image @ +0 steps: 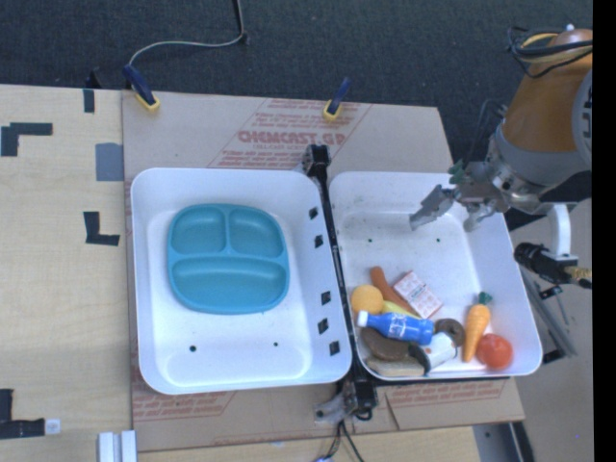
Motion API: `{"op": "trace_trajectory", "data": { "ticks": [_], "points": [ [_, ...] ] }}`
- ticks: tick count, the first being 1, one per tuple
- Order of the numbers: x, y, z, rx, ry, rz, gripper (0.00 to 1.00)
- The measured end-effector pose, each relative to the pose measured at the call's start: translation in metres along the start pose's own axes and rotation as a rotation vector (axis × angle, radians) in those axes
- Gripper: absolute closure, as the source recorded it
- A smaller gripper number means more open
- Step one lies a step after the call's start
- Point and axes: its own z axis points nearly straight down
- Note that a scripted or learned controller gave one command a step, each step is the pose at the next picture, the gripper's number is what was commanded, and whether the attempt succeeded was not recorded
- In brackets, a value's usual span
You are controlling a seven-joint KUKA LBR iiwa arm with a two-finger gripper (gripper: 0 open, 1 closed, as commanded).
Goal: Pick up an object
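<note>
My gripper point(450, 214) hovers over the upper right part of the right bin point(385, 195), its two fingers spread apart with nothing between them. Below it, toward the bin's front, lies a pile of toy items: a blue bottle point(399, 328), a yellow lemon point(366, 299), a brown sausage point(388, 287), a small pink-and-white packet point(418, 294), an orange carrot point(475, 329), a red tomato point(496, 352) and a dark brown piece point(387, 348). The gripper is well apart from the pile.
The left bin point(154, 354) holds a blue divided plate point(229, 258). A black divider clip strip point(327, 248) runs between the bins. Cardboard lies under both bins, with yellow clamps point(337, 101) at its far edge.
</note>
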Motion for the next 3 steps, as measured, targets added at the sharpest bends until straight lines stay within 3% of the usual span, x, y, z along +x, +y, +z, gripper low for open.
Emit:
{"op": "trace_trajectory", "data": {
  "ticks": [1, 2, 3],
  "points": [
    [0.031, 0.001, 0.082, 0.002, 0.000, 0.000, 0.00],
    [0.036, -0.029, 0.147, -0.018, -0.007, 0.001, 0.00],
    [0.025, -0.049, 0.147, -0.022, -0.005, -0.001, 0.00]
  ]
}}
